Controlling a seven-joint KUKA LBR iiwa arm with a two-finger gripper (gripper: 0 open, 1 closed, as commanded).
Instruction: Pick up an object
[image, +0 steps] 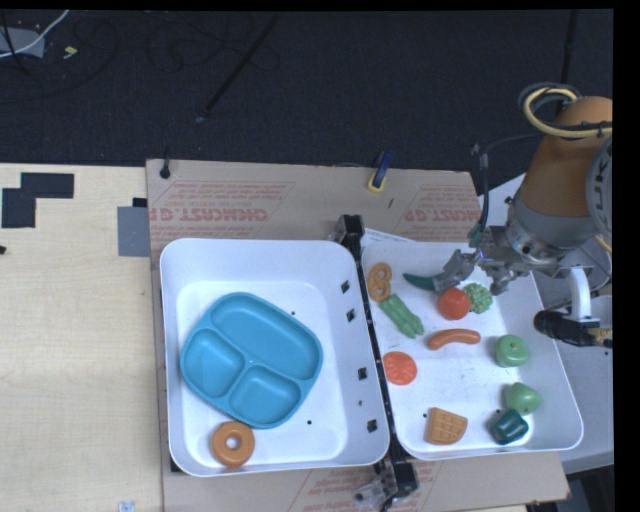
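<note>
Left bin (175, 300), centre-left of frame: blue sectioned plate (250, 357) lying flat; glazed toy doughnut (233, 443) just below it, near the bin's lower edge. Right bin (570, 425), centre-right of frame, holds the candidate items: pretzel (379, 281) at its upper left corner; green cucumber-like piece (402, 315) just beside it; orange round slice (400, 368) below that; waffle (446, 427) near the lower rim; dark green pepper-like piece (428, 281) at upper middle; red tomato (453, 303) with a small leafy green piece (478, 298) touching its right side; sausage (454, 339) just below the tomato; green apple (512, 350), another green fruit (522, 398) and a teal piece (508, 427) along the right side. Gripper (482, 268), upper right of frame: low over the tomato cluster, metal fingers (458, 268) splayed apart, nothing seen between them; contact with the pepper piece cannot be settled. Handling note, as judgement: the tomato looks the likely target; the approach should centre on one item, since its crowded neighbours could be caught or nudged, and a round toy may squirt out of an off-centre close.
</note>
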